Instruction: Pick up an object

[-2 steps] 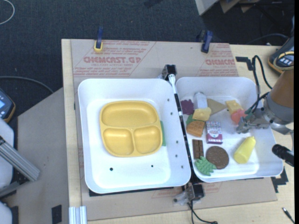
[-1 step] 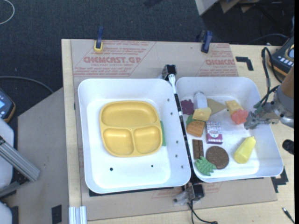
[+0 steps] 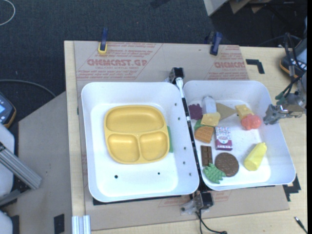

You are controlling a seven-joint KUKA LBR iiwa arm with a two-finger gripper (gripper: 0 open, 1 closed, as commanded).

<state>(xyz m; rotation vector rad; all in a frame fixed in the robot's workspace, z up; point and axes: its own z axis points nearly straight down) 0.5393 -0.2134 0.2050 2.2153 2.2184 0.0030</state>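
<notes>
The right bin (image 3: 280,150) holds several toy foods. Among them are a red piece (image 3: 251,122), a yellow oblong piece (image 3: 255,156), a brown round cookie (image 3: 227,164), a red-and-white carton (image 3: 223,138), an orange waffle (image 3: 204,133), a purple piece (image 3: 195,111) and a green leaf (image 3: 213,173). My gripper (image 3: 273,115) hangs over the bin's right rim, just right of the red piece and apart from it. Nothing shows in its grasp.
The left bin (image 3: 92,130) bears a yellow divided plate (image 3: 136,133) with a green piece (image 3: 169,139) at its right edge. A black divider (image 3: 187,126) runs between the bins. Clamps (image 3: 103,42) hold the cardboard at the back.
</notes>
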